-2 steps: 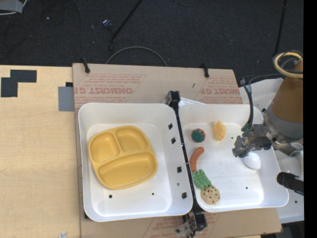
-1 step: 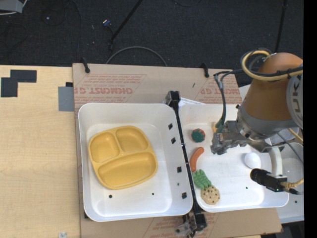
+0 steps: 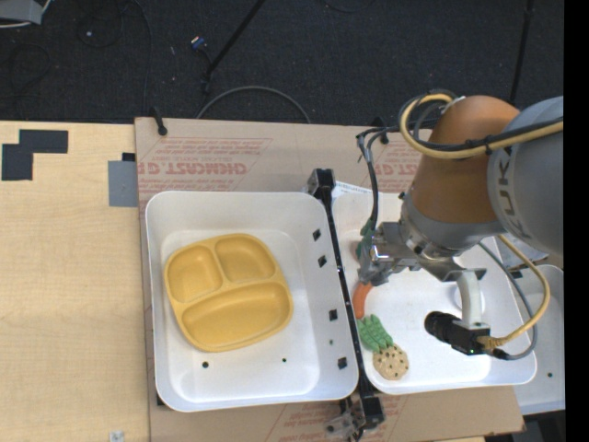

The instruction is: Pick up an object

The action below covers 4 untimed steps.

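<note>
On the near strip of the cardboard sheet, red printing shows but is too small to read; in the right bin, nearest of all and on the near side of the gripper, lies a round speckled cookie; touching it, a step closer to the gripper, is a green piece with a bumpy surface; next comes the orange piece, a short tapered thing by the bin's left wall, its long axis running near to far, its far end right under the gripper and its near end pointing at the green piece, though whether the two are joined cannot be told; whether the gripper is released, clenched or grasping the orange piece cannot be told either; well to the gripper's left, in the left bin, sits a yellow plate with three compartments; beyond both bins the cardboard bears red lettering, upside down from here, that appears to read CHEMCAST GP.
</note>
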Each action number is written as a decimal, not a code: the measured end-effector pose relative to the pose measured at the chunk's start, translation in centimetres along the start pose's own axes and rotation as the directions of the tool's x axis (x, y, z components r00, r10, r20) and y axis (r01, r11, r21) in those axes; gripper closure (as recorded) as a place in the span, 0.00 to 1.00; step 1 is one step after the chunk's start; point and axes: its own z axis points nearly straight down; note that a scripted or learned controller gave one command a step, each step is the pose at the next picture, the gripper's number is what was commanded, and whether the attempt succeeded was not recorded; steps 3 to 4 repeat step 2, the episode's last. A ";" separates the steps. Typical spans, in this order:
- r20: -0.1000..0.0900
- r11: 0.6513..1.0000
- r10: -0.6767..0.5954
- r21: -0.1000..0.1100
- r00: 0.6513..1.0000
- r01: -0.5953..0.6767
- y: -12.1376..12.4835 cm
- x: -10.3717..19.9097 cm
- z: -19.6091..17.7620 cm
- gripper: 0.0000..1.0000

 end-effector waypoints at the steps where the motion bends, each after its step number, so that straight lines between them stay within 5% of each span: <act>1: 0.001 1.000 0.000 -0.003 1.000 0.000 2.2 4.6 -0.6 1.00; 2: 0.002 1.000 -0.001 -0.002 1.000 0.001 3.4 10.1 0.4 1.00; 4: 0.002 1.000 -0.001 -0.002 1.000 0.001 3.4 10.1 0.4 1.00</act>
